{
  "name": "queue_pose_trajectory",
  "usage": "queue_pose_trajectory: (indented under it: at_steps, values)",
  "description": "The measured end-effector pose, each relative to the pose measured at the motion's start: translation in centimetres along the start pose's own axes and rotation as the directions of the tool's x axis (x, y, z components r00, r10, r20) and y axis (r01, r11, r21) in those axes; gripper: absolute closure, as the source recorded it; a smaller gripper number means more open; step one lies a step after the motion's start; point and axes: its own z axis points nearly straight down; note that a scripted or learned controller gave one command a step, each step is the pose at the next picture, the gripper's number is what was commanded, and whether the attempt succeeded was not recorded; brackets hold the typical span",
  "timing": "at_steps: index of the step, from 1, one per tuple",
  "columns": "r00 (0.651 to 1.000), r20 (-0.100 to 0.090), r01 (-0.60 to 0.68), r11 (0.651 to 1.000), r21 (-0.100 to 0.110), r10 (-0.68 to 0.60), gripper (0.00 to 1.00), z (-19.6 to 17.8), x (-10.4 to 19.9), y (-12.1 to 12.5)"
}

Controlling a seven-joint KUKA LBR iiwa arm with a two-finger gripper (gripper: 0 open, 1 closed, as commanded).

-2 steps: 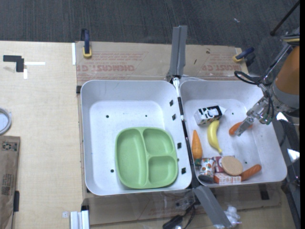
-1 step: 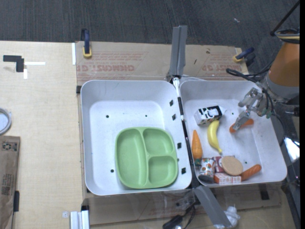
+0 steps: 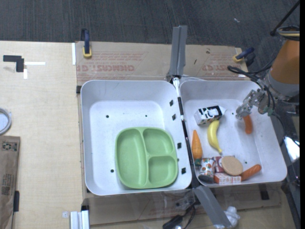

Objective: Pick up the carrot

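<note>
One fixed camera looks down at a slant on both bins [image 3: 90,128] — arm [image 3: 286,66] entering from the right.

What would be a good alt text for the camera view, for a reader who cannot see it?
A robot gripper hangs over the right white bin, just above a small orange piece, while the carrot lies by the bin's left wall beside a banana. The left bin holds a green divided plate.

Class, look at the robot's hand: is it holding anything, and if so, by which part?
Cannot be told. The hand sits just above an orange piece in the right bin, but no grip is visible.
</note>
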Motion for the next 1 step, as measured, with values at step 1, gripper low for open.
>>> queue_pose_trajectory:
  at_steps: [1]
  values:
    - [0.944,-0.014,0.331,0.944,0.002,-0.331,1.00,-5.67,2.80,6.38]
